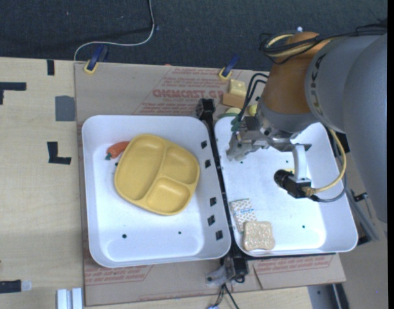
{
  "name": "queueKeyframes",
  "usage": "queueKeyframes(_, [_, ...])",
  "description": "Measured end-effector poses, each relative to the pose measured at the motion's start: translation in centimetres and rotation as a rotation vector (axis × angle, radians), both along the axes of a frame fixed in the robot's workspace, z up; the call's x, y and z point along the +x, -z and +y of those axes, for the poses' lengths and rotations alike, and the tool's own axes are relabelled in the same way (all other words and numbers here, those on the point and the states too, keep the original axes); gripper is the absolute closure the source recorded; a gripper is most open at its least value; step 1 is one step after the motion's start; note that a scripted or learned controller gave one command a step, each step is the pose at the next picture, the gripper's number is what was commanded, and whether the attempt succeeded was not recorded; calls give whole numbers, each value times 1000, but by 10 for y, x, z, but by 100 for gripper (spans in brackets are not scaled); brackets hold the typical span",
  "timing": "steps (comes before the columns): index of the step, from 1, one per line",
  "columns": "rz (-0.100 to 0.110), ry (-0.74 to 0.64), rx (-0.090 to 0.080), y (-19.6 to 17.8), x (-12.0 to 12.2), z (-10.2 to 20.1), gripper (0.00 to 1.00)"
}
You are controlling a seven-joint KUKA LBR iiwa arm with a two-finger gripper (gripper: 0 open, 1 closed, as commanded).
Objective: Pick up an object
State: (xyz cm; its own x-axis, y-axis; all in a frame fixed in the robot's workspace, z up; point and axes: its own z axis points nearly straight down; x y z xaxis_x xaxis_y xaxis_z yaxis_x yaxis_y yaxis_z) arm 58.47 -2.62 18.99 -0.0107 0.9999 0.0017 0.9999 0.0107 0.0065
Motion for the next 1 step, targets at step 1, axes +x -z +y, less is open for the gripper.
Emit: queueKeyframes(1, [8,9,-1,6,-2,-6,0])
